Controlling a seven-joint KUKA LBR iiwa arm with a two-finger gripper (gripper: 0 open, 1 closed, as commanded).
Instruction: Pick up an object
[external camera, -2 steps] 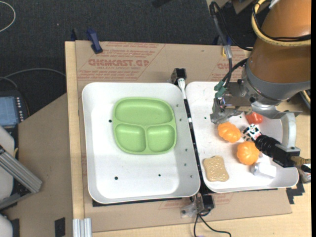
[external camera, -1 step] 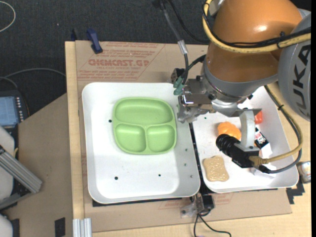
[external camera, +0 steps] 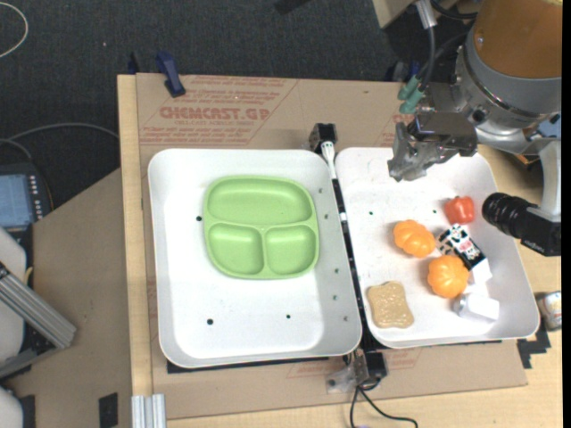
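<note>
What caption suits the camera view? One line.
Gripper hovers over right bin above two orange fruits; green tray in left bin.

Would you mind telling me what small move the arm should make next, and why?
Probably shift the gripper toward the near side of the right bin, over the orange fruit. It hangs at the bin's far end, over bare floor, and every loose item lies nearer the camera.
</note>
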